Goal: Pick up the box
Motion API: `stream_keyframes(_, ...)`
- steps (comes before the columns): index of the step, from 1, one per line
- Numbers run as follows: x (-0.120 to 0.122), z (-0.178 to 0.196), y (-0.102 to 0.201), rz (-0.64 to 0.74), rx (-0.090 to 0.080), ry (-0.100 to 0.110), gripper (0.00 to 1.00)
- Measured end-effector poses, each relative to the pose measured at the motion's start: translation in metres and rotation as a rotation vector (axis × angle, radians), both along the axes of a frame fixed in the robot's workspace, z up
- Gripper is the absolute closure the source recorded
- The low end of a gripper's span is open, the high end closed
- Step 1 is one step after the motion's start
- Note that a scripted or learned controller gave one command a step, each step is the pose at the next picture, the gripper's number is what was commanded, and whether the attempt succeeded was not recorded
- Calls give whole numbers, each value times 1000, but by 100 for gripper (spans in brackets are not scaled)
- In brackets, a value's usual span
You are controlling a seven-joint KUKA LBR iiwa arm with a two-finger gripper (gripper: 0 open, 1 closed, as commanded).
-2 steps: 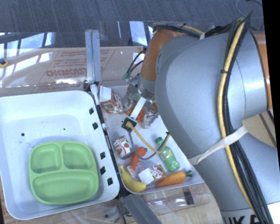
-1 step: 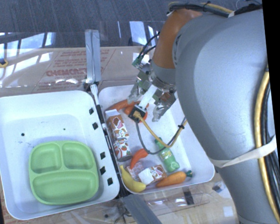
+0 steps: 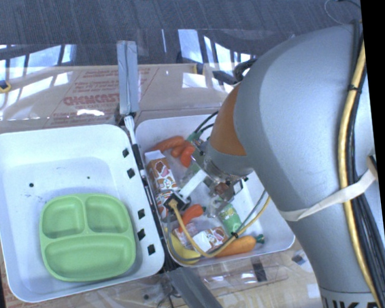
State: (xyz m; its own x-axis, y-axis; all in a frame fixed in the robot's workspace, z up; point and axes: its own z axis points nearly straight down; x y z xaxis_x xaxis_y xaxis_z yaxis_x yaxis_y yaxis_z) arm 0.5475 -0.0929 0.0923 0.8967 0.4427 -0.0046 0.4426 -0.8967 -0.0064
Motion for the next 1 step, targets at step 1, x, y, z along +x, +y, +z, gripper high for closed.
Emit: stream_keyframes(1,42,24,-1,-111,-1,-3,0)
